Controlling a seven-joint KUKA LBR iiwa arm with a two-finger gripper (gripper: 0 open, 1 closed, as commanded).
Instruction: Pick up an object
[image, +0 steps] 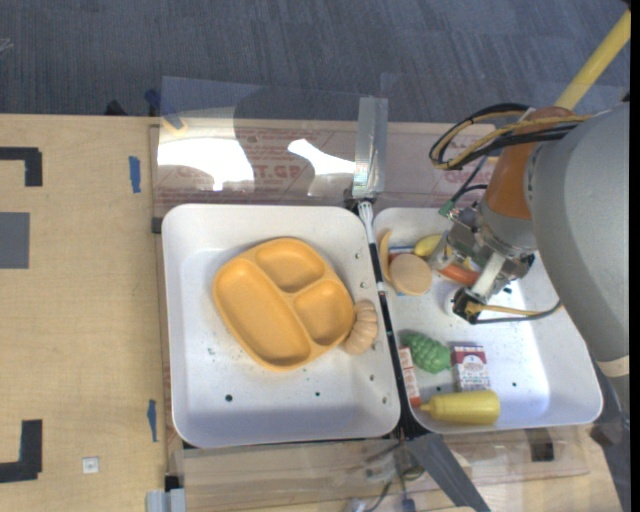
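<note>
My gripper (462, 258) hangs low over the back of the right bin (560, 395), under the orange-banded wrist. A small orange-red piece (455, 272) shows right beneath it, partly hidden by the gripper. Just left of it lie a round tan bun (409, 274) and a small yellow piece (428, 245). Nearer the front lie a green knobbly object (429, 353), a red and white little box (470, 366) and a yellow bottle (462, 405).
The left bin (200, 400) holds a yellow divided plate (283, 300) with a tan ridged pastry (363, 327) at its right edge. A divider wall (385, 300) separates the bins. The arm's grey body covers the right bin's far right.
</note>
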